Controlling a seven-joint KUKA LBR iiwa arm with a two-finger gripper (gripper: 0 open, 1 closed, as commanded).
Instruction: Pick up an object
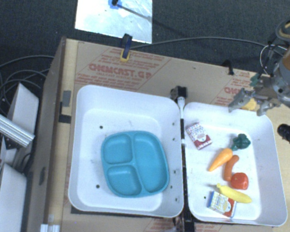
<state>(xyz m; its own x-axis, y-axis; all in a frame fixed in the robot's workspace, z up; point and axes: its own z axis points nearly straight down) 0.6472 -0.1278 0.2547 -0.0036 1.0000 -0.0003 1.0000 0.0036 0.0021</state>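
Camera view: you see the tool [249, 104] above the far edge of the right bin [275, 158], fingers spread wide, with a yellow object [250, 105] showing between them; you cannot tell whether they grip it. In that bin lie a red-and-white carton [198, 135], a green piece [241, 142], a carrot [220, 160], an orange sausage [229, 167], a tomato [239, 181], a banana [234, 194] and a small box [222, 204]. The left bin [86, 131] on the counter [140, 72] holds a blue divided tray [134, 163].

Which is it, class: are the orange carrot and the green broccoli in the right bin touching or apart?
Apart. The camera view shows a strip of white bin floor between the carrot and the broccoli in the right bin.
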